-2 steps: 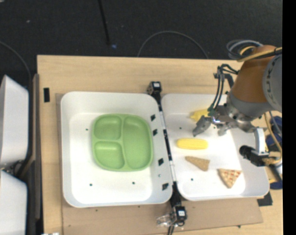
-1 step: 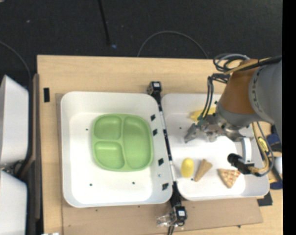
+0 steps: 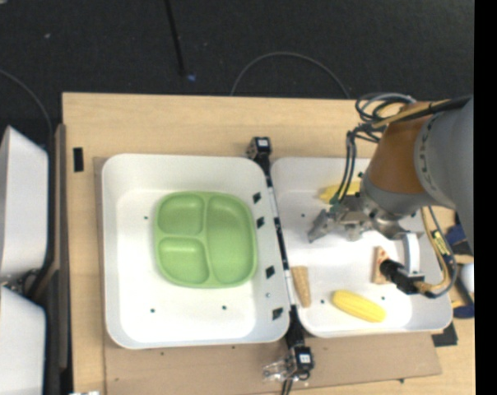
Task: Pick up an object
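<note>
A wooden desk (image 3: pixel 84 122) carries two white bins. The left bin (image 3: pixel 117 220) holds a green divided plate (image 3: pixel 206 239). In the right bin (image 3: pixel 306 188), right of centre, the grey arm's tool (image 3: pixel 335 220) hangs low over bare floor. Whether it is wide or narrow cannot be told. A yellow corn cob (image 3: pixel 359 305) lies at lower right, a tan wedge (image 3: pixel 301 285) just beside the divider. Closing here would likely catch nothing, since both lie well apart from it.

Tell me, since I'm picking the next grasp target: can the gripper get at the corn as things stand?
Probably yes. The corn lies by itself at the right bin's near edge, nothing on top, with the gripper above the same bin.
</note>
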You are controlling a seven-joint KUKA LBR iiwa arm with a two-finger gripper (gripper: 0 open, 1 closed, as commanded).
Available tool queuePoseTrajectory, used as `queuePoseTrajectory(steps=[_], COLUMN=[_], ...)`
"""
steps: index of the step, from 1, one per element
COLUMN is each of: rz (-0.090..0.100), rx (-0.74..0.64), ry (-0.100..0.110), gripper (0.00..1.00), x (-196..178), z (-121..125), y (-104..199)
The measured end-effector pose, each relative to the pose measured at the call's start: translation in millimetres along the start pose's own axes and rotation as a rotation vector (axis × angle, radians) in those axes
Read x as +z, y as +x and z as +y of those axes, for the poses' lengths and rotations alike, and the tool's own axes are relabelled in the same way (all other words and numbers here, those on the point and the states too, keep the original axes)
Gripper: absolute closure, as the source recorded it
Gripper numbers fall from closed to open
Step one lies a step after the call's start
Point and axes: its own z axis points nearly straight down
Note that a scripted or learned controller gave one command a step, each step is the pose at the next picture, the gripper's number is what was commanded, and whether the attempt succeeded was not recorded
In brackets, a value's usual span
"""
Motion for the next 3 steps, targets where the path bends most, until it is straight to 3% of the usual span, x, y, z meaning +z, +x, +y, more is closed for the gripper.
queuePoseTrajectory(steps=[1, 3], rz=[-0.001, -0.002], rx=[0.005, -0.010], ry=[-0.004, -0.006], gripper=[1.00, 1.00], x=[-11.5, -113.9], z=[0.9, 15.1], y=[-1.1, -1.9])
